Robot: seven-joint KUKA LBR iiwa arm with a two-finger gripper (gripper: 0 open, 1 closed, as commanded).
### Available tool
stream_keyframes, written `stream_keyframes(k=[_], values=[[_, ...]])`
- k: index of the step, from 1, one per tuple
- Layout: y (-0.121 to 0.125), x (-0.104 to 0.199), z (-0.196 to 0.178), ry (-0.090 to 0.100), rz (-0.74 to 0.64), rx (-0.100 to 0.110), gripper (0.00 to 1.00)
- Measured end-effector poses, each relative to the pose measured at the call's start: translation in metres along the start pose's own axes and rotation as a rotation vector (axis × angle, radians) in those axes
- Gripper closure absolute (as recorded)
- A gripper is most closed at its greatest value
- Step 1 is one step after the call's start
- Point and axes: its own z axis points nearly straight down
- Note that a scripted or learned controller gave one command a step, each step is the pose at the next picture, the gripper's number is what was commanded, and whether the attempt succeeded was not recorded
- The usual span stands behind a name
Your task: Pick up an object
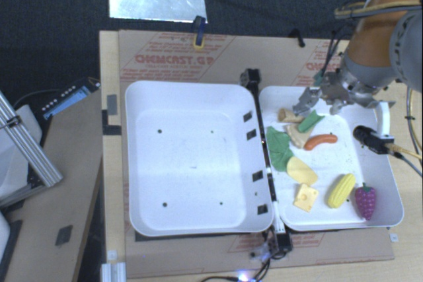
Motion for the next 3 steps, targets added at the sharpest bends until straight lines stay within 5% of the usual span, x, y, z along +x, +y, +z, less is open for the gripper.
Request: stream_keyframes(k=[1,2,3], values=[[0.005,0.015,0.087,-0.002,0.000,-0.008,0.00],[0.038,0.011,0.105,-0.001,-0.003,-0.004,0.00],[0.034,0.011,0.096,0.001,-0.002,0.011,1.00]])
